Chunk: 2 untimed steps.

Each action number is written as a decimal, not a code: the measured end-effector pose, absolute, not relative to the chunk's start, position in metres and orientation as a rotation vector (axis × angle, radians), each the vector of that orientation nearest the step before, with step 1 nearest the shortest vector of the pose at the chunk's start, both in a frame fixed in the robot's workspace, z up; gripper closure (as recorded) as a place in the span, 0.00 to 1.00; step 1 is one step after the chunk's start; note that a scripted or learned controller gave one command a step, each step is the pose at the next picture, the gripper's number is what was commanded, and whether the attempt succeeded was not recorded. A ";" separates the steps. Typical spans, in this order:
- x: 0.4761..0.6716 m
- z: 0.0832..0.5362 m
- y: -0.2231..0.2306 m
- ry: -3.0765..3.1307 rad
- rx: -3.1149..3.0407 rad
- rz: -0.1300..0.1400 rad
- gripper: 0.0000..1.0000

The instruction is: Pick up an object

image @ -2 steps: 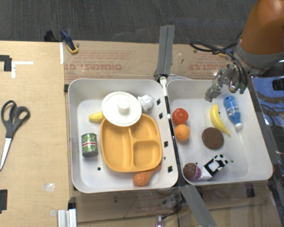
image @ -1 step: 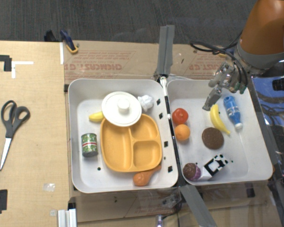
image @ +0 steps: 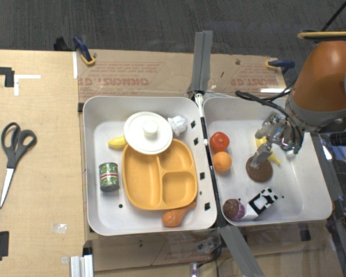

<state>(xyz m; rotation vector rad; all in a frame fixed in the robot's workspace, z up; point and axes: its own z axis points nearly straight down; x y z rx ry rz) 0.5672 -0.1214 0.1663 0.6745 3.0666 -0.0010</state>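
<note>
Brown round object (image: 259, 170) sits in the right bin (image: 311, 212), right under the gripper (image: 269, 149), whose tip hangs just above its top. Whether anything is pinched — can't tell from this angle, the wrist hardware blocks the view. A yellow piece (image: 262, 132) peeks out just beside the gripper, on its far side. Off to its left, a red tomato (image: 219, 141) with an orange (image: 222, 161) just below it. Nearer the front edge, below the gripper, a black-and-white block (image: 263, 202) and a purple ball (image: 233, 209). Well left, the other bin (image: 95, 212) carries an orange divided tray (image: 160, 180), a white lid (image: 148, 133) and a green can (image: 108, 176).
</note>
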 end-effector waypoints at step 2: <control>0.590 0.103 -0.150 2.995 0.923 -0.001 1.00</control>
